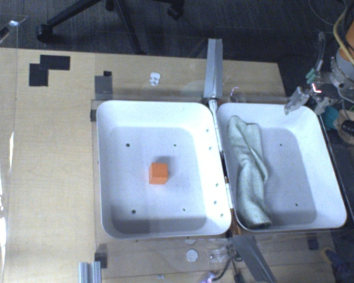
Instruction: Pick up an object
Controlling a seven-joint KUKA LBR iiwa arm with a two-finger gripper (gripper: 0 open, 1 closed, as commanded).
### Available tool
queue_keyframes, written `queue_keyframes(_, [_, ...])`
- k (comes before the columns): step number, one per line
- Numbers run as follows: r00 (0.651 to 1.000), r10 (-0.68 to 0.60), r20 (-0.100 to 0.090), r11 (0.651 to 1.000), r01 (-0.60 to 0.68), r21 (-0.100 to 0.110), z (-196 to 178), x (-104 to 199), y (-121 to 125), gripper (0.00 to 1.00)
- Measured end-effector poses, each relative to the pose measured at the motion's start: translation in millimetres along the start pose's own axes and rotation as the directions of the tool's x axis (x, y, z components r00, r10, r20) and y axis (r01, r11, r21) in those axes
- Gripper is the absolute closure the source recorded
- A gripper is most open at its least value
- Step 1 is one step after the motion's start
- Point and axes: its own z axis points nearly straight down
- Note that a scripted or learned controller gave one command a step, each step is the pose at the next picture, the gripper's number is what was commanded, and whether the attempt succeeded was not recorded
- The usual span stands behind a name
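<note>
Orange cube (159,173) sits near the middle of the left white bin (115,217) on the counter (53,175). A crumpled grey cloth (249,173) lies along the right bin's (330,211) left side. The end effector (298,101) hovers at that bin's far right corner; its state cannot be told.

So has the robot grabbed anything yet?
Not yet. Nothing looks done: the orange block sits on the floor of the left bin, and the grey cloth lies crumpled in the right bin. The gripper is at the right bin's far right corner, above the rim, touching neither thing. Reaching in, gripping and lifting are all left.
</note>
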Motion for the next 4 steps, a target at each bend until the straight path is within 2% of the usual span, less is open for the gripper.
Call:
queue_keyframes(1, [0.953,0.302,0.001,0.953,-0.302,0.002,128,16,14,0.00])
queue_keyframes(2, [0.956,0.293,0.003,0.956,-0.293,-0.002,117,17,16,1.00])
queue_keyframes(3, [0.906,0.424,0.000,0.905,-0.424,-0.003,27,38,15,1.00])
queue_keyframes(4, [0.847,0.532,-0.001,0.847,-0.532,-0.002,25,28,15,1.00])
